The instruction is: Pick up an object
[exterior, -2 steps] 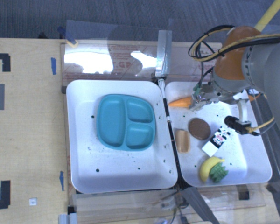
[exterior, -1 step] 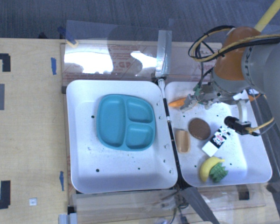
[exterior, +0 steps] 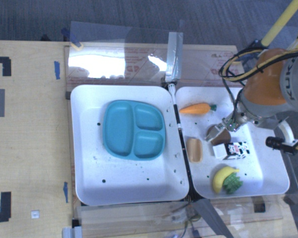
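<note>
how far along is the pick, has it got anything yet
Done: the arm has reached into the right bin, with the gripper low among the items. In hand: nothing visibly; it sits next to a brown block, and a grasp is not evident. Left: closing on something and lifting. The carrot, bread piece and banana lie untouched.

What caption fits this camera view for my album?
Robot gripper hovers in the right bin near a carrot, banana and bread roll.
</note>
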`<action>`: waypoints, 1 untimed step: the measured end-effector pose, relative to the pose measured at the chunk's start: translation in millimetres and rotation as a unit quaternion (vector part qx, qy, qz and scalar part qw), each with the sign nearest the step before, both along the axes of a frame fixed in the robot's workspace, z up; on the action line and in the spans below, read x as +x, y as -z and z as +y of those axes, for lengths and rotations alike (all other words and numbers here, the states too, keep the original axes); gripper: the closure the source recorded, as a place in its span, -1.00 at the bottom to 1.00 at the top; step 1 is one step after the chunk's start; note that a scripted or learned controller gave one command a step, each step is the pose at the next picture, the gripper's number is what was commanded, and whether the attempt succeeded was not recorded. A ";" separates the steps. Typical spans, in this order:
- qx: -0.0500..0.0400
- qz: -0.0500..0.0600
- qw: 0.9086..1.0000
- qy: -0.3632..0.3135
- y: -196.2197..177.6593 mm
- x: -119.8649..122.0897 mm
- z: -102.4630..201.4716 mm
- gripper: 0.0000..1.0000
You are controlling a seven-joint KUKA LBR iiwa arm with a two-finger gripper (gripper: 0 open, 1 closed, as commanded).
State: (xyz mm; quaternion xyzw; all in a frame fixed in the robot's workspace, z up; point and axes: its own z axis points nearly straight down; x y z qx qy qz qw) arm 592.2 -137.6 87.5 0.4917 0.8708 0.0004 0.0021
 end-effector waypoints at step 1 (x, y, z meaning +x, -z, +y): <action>0.000 -0.003 1.000 0.001 -11.7 2.0 0.1 1.00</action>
